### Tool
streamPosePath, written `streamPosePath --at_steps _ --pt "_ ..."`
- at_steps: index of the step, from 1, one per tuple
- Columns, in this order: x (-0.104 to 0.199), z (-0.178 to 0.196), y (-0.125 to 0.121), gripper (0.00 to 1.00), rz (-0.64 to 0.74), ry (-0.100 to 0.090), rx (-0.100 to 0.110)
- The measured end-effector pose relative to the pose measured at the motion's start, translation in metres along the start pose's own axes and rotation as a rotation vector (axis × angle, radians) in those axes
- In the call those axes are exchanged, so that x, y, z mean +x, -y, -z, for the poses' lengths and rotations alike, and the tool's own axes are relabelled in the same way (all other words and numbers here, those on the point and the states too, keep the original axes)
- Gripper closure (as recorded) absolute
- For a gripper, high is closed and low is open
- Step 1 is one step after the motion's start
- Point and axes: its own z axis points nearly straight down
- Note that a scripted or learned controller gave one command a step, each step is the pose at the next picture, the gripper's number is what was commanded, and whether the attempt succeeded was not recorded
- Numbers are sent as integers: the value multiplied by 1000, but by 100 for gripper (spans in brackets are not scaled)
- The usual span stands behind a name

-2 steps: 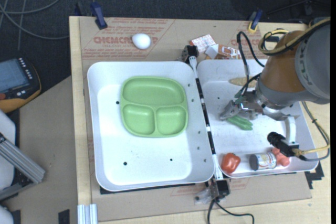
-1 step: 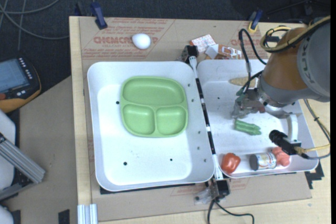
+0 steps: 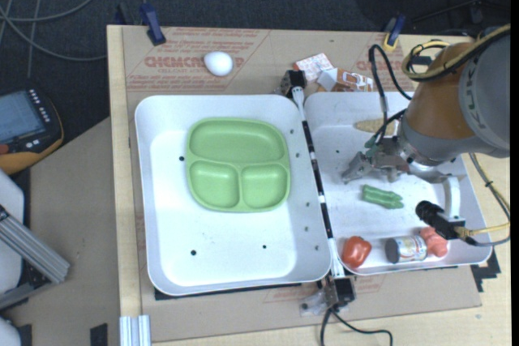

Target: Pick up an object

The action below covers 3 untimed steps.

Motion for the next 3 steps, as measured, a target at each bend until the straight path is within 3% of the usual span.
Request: streamPosePath --at_steps 1,2,3 --pt "0 -10 44 0 0 -1 3" --pt "0 0 44 100 -1 0 0" --pt "79 92 5 100 6 -2 -5"
